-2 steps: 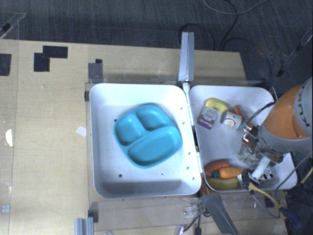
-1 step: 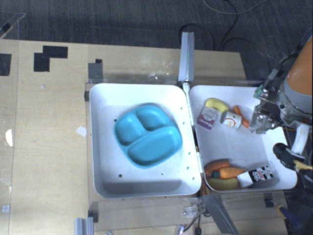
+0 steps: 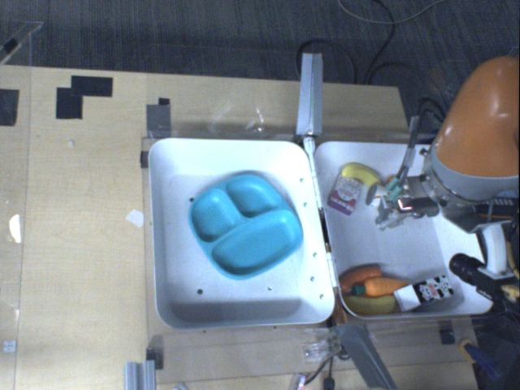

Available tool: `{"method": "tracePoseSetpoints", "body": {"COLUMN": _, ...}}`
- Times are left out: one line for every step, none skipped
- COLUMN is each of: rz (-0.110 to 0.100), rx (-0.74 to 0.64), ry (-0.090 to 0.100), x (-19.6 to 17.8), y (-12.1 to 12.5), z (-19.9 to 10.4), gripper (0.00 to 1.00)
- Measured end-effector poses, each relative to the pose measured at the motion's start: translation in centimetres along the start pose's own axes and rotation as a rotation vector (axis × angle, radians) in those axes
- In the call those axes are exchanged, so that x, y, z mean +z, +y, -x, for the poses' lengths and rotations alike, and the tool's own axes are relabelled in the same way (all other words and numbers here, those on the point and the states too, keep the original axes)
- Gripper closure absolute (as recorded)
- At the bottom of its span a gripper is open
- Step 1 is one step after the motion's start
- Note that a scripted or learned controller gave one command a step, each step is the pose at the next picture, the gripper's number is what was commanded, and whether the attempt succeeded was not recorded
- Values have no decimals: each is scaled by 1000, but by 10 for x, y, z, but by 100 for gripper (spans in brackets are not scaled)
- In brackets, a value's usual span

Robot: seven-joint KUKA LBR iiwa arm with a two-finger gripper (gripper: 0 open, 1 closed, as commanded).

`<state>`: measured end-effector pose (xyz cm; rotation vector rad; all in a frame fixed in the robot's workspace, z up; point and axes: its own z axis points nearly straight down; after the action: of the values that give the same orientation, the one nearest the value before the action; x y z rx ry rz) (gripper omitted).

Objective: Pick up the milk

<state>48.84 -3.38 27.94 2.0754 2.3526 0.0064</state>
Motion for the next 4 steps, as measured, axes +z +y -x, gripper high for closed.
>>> {"method": "tracePoseSetpoints", "body": {"rz": 1, "rx": -202, "ry": 0, "x": -63, "y": 11, "z": -36, "gripper": 100}}
{"method": "tracePoseSetpoints", "body": {"rz": 0, "rx": -436, "ry": 1, "x": 36, "y": 5, "z": -22, "gripper": 100}}
{"method": "tracePoseSetpoints", "body": {"rz": 1, "rx": -683, "ry": 0, "x": 61, "y": 2, "z": -16, "gripper": 100}}
{"method": "tracePoseSetpoints", "body": {"rz": 1, "rx": -1102, "ry": 1, "x": 94, "y": -1, "z": 3, "gripper": 100}}
